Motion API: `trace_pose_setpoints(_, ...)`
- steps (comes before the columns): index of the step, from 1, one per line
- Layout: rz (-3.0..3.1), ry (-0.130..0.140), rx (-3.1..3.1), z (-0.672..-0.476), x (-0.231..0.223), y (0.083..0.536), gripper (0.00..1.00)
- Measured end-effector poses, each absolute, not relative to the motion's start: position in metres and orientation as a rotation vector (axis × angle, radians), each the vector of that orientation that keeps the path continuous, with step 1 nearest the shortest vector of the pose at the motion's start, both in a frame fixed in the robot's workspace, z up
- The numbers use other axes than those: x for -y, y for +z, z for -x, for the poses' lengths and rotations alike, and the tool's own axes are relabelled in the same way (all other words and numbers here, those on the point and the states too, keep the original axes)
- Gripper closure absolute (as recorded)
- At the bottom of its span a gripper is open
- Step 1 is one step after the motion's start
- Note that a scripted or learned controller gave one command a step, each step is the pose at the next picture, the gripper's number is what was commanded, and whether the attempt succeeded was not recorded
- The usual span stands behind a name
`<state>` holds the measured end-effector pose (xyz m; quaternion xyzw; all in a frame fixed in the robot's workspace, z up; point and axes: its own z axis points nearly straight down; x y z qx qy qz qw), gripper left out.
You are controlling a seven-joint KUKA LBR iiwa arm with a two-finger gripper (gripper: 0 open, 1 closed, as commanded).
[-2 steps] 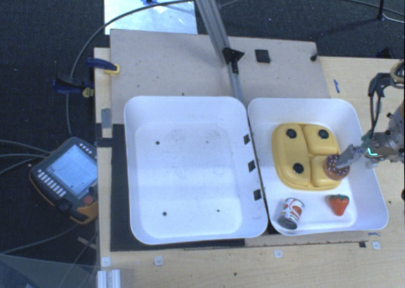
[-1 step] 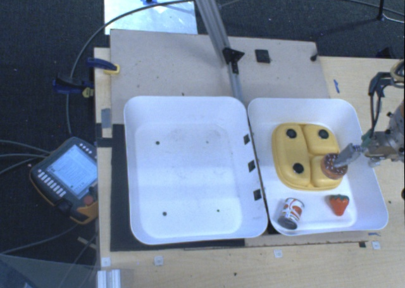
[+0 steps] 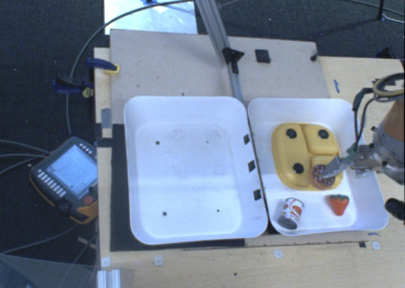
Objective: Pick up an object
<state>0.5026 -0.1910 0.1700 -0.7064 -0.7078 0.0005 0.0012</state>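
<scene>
So the thing I'm going for looks like the small round donut-ish piece (image 3: 324,176), brownish with a pale ring, sitting on the lower right corner of the yellow tray (image 3: 297,154) in the right bin (image 3: 266,122). My end effector (image 3: 331,168) is right on top of it, coming in from the right. Whether it's apart or clamped, I honestly can't tell from this angle, it's just a grey blur against the piece.

My take on doing this bit well: come straight down and stay centred on the round piece, not the tray edge. That tray looks light and could lift or skid if I catch its rim. I'd also close gently, since a small flat thing like this tends to squirt sideways.

Other stuff is well out of the way: the strawberry (image 3: 339,204) near the bin's front right corner and the little can (image 3: 290,212) lying near the front. The left bin (image 3: 136,154) isn't in play.
</scene>
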Motion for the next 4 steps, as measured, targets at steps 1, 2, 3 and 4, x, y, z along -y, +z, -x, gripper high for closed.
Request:
trace_pose_setpoints(1,2.216,-0.002,2.22,-0.496,0.188,0.117,0.0)
trace_pose_setpoints(2,2.224,-0.016,2.229,-0.502,0.19,0.095,0.0)
trace_pose_setpoints(3,2.217,-0.017,2.229,-0.502,0.187,0.103,1.0)
trace_pose_setpoints(4,2.22,-0.003,2.23,-0.501,0.19,0.146,1.0)
